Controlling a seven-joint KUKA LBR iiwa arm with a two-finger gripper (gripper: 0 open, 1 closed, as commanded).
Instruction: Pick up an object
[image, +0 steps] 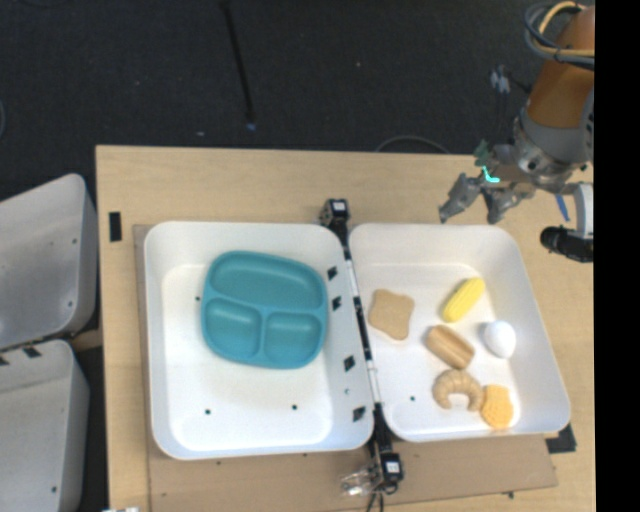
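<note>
Smooth teal divided plate (265, 308) sits in left bin (160, 340). Right bin (530, 300): flat toast slice (390, 313), yellow corn (463, 299), white egg (498, 338), sausage (450, 347), curved croissant (457, 388), orange chunk (497, 406). Gripper (478, 203) fingers spread, holding nothing, above the right bin's far edge.

Even overhead light keeps both white bins (160, 300) bright, nearly washed out, with only soft, faint shadows. The floor (250, 70) across the upper frame stays dark. Everything looks slightly soft and low in detail.
</note>
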